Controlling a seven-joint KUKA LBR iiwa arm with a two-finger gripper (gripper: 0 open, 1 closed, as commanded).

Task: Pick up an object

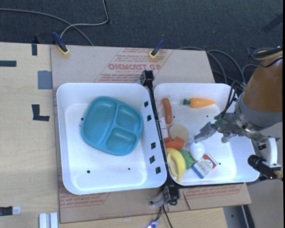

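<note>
The right bin (228, 172) holds several toy foods. A carrot (199, 102) lies at its back and a brown sausage (167, 110) along its left wall. Below them sit a beige disc (179, 130), an orange-red piece (176, 143), a yellow banana (176, 163), a green piece (188, 159), a white egg (197, 151) and a small red, white and blue box (205, 166). My gripper (213, 134) hovers over the middle of this bin, just up and right of the egg. Its fingers (203, 132) are spread open with nothing between them.
A blue divided plate (112, 125) lies in the left bin (71, 175). A black-clipped divider (154, 127) separates the two bins. The grey and orange arm (263, 96) covers the right bin's right side. Yellow clamps (61, 43) hold the cardboard at the back.
</note>
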